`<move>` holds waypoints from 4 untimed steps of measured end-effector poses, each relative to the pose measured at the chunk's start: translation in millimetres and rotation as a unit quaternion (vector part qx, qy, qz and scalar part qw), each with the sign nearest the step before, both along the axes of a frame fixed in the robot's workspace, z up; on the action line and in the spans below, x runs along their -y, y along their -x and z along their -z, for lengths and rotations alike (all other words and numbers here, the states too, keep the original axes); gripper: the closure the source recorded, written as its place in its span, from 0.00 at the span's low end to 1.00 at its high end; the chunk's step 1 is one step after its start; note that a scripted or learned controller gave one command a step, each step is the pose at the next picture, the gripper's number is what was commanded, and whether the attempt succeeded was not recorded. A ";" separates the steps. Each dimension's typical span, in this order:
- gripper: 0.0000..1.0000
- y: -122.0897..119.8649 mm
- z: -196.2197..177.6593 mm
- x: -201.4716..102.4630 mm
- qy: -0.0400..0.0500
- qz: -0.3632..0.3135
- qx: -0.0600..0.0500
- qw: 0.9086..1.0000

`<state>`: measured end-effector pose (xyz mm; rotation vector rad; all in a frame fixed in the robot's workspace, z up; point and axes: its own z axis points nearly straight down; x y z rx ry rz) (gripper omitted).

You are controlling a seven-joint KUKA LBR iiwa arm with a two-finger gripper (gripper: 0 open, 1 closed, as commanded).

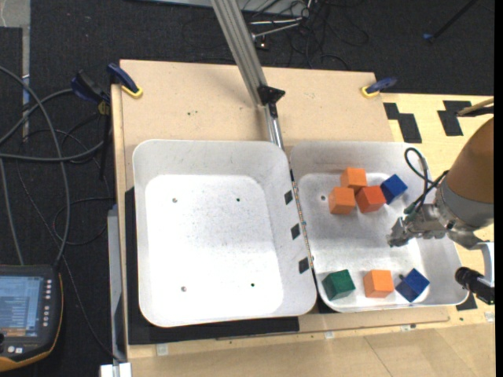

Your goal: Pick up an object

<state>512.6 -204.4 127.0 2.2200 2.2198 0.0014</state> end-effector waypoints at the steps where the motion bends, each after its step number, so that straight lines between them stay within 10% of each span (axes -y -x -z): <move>1: 1.00 3.9 -44.2 -0.2 0.001 -0.001 0.002 1.000; 3: 1.00 1.3 -119.0 4.7 0.001 -0.001 0.001 1.000; 4: 1.00 -25.0 -111.7 -46.5 -0.001 -0.004 0.000 1.000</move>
